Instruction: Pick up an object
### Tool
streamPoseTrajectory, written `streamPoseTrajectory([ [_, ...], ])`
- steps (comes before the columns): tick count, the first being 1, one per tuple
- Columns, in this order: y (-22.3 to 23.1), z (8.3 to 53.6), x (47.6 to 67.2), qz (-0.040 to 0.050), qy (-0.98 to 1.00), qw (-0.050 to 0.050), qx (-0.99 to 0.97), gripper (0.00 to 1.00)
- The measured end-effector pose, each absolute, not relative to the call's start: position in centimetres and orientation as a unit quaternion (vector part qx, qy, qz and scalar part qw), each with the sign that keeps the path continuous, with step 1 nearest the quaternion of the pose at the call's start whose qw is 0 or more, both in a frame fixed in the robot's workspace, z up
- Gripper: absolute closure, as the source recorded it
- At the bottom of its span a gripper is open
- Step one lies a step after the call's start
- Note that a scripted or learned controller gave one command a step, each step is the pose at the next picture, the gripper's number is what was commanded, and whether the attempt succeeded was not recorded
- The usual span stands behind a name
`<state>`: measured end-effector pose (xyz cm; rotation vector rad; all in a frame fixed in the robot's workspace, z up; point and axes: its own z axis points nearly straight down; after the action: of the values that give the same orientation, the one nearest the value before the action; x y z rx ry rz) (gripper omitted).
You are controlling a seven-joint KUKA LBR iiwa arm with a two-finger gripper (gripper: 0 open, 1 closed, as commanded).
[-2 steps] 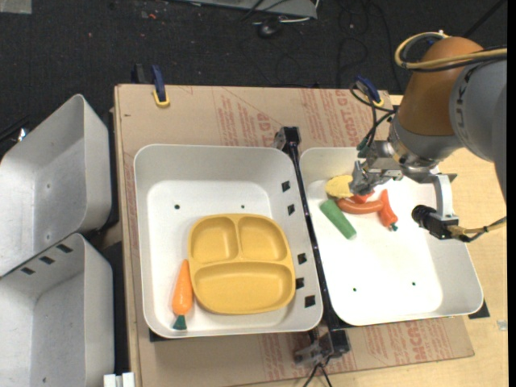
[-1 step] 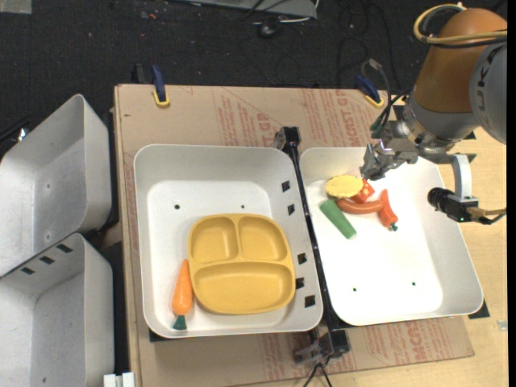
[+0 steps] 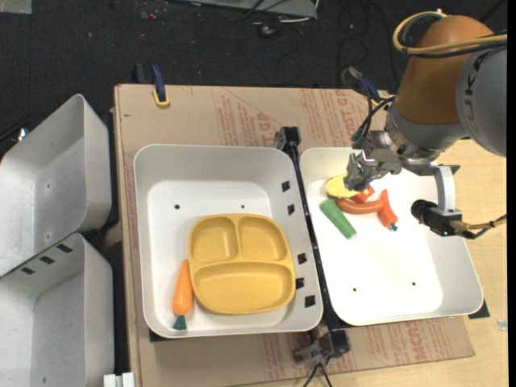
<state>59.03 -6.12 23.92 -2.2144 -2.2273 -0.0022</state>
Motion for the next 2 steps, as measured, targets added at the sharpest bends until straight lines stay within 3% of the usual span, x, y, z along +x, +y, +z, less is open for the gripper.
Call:
streamPoseTrajectory([
  [2, 3.0, 23.6, 54.1, 0.0000, -0.710, 0.001, -0.705, 1.00],
])
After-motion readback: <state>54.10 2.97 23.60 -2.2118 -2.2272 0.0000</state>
